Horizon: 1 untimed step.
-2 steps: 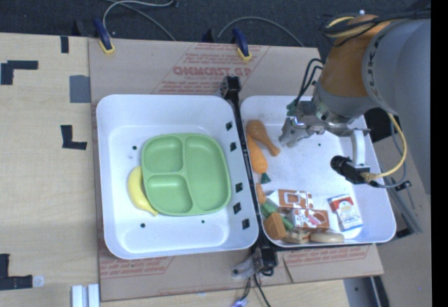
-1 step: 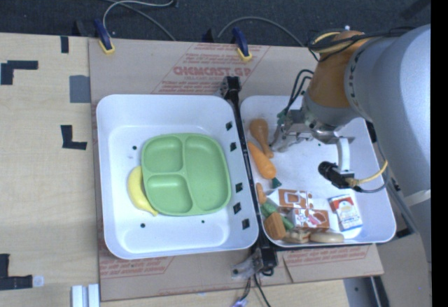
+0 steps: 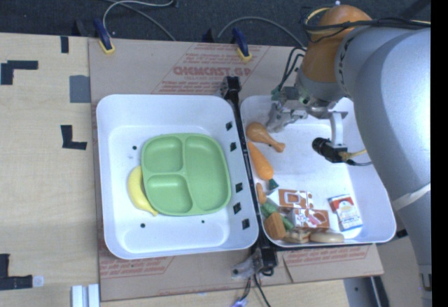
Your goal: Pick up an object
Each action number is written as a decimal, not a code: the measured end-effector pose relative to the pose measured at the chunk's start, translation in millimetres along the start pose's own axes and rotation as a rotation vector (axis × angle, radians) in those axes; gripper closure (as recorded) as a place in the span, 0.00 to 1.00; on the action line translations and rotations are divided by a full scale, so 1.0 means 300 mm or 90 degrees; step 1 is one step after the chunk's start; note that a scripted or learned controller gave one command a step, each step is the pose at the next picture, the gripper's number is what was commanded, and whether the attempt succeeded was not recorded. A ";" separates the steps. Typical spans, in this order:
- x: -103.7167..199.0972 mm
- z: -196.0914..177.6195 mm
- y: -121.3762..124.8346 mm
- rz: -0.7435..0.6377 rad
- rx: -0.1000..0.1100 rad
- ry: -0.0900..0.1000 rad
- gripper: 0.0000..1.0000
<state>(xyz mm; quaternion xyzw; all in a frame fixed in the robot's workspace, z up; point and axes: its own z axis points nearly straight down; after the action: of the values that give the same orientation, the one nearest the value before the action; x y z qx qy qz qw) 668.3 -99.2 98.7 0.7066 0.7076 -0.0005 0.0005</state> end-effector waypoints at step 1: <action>0.012 0.046 0.000 0.001 0.000 -0.001 0.00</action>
<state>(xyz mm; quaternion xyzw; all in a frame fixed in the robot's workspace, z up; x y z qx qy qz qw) 668.1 -95.6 84.8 0.7070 0.7072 -0.0010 0.0011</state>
